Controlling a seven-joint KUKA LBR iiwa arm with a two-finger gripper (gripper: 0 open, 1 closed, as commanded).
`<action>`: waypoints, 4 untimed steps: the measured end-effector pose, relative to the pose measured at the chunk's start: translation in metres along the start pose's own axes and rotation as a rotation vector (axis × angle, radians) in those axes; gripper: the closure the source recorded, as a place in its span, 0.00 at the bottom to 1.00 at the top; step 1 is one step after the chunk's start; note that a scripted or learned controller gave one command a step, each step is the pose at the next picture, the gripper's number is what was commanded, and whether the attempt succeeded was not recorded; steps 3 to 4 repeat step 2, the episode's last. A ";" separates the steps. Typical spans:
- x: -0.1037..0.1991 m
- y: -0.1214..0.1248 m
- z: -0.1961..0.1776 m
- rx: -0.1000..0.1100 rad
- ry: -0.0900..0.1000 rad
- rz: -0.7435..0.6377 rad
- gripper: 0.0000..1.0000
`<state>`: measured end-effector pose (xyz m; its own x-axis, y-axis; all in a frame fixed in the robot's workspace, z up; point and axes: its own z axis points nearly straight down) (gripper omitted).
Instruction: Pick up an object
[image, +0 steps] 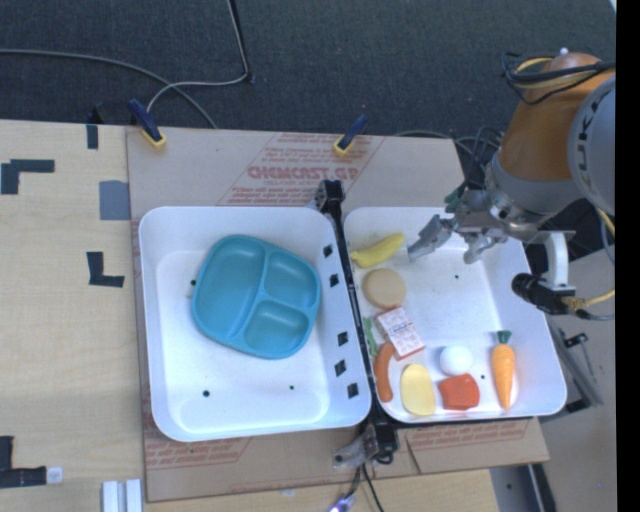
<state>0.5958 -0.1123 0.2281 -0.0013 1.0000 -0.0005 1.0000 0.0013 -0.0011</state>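
Where toys crowd the right bin (520, 300), end effector (450, 240) hovers.

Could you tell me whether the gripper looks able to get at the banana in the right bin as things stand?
Probably yes: the gripper hangs open above the right bin, and the banana lies uncovered beside it, touching nothing on top.

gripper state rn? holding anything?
Two-finger gripper: open, fingers spread, nothing between them; it hovers over the right white bin, right of the yellow toy banana.
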 end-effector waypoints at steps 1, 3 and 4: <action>0.006 0.043 0.142 -0.005 0.000 -0.001 0.00; 0.008 -0.002 0.142 -0.004 -0.001 0.000 0.00; 0.008 -0.002 0.142 -0.004 -0.001 0.000 0.00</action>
